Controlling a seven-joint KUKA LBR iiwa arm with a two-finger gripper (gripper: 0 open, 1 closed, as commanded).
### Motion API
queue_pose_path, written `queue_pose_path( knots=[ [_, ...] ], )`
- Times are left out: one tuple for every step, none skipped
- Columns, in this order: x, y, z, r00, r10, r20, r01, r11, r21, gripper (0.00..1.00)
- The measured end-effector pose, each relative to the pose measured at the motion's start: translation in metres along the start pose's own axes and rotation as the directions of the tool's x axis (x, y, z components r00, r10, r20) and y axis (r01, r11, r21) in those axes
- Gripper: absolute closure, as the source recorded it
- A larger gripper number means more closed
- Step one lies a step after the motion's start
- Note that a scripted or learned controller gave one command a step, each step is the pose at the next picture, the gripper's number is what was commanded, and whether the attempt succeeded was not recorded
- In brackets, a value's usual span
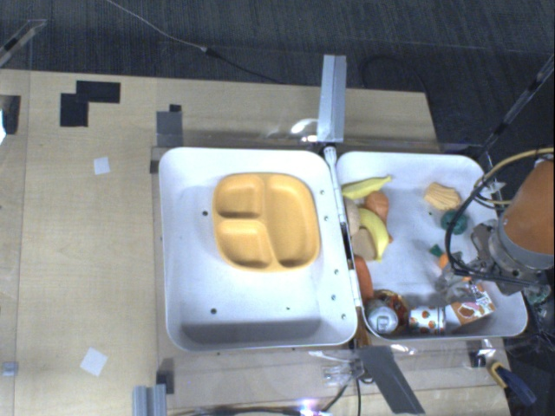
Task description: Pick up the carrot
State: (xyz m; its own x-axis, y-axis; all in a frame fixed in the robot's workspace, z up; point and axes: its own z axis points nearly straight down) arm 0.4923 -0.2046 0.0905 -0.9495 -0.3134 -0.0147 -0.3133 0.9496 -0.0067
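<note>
Clutter along the near wall of the right bin (507, 323): 1 upright can (381, 319) in the near-left corner, 1 tipped can (425, 319) just beside it, a printed pouch (474, 305) further right.

Just beyond the pouch, hand (458, 273) low over the right half of the bin, under the grey arm (529, 219) and a tangle of cables. Apart or together: cannot tell. No object visibly in it. Small orange scrap (444, 261) just beside it, too small to name.

Leftward from the hand, across a bare stretch of floor: carrot (362, 277), by its look a reddish-orange piece hard against the bin's left wall, just beyond the upright can. Long axis apparently near-to-far along that wall, far end by a lower banana (375, 230).

Judged: sideways travel to the left called for, then a close across the short width. The wall crowds 1 side and the can the near end, so a slip seems likely.

Further off, a round orange fruit (376, 204), an upper banana (366, 186) and a tan chunk (442, 198). In the left bin (186, 258), well apart, 1 yellow divided plate (264, 219).
</note>
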Motion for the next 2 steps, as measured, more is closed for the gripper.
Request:
queue_pose_path(
  knots=[
    [-0.012,-0.005,-0.045,0.968,0.251,-0.005,-0.251,0.968,0.000,1.00],
    [-0.039,0.047,-0.086,0.708,0.706,-0.005,-0.706,0.708,0.002,1.00]
  ],
)
